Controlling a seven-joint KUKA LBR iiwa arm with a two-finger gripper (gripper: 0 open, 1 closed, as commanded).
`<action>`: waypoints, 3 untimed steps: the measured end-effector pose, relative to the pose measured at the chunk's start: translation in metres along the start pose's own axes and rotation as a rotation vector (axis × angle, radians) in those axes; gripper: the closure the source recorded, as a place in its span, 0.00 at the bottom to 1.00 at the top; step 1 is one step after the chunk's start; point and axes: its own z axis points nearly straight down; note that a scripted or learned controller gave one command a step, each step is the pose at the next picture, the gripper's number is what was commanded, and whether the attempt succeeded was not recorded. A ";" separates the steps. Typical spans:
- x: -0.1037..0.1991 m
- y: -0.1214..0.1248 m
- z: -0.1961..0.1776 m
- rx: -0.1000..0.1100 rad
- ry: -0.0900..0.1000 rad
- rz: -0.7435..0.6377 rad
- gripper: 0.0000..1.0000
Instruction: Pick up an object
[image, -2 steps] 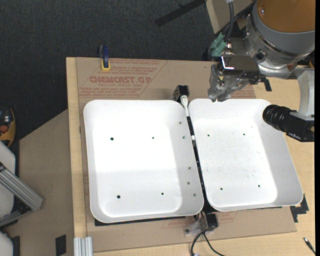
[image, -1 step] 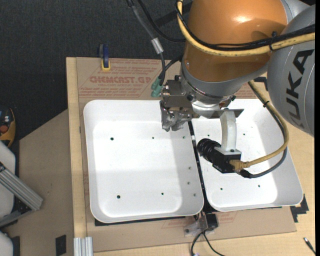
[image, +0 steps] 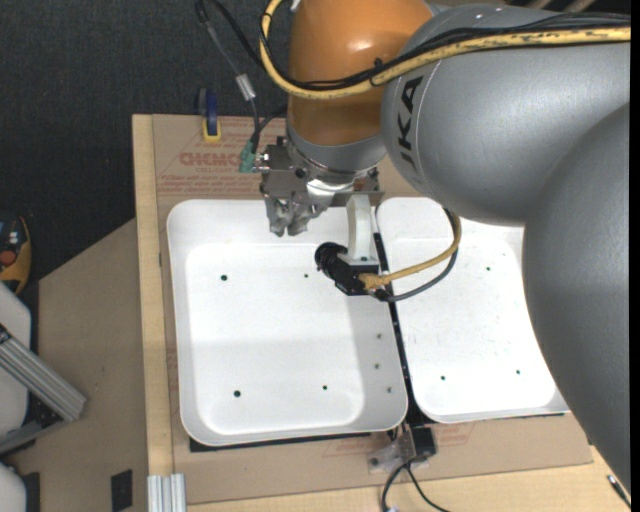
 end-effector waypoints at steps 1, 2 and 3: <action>0.028 0.053 0.035 -0.010 0.004 -0.002 1.00; 0.027 0.043 -0.014 -0.015 0.006 -0.001 1.00; 0.014 0.026 -0.030 -0.008 0.004 0.002 1.00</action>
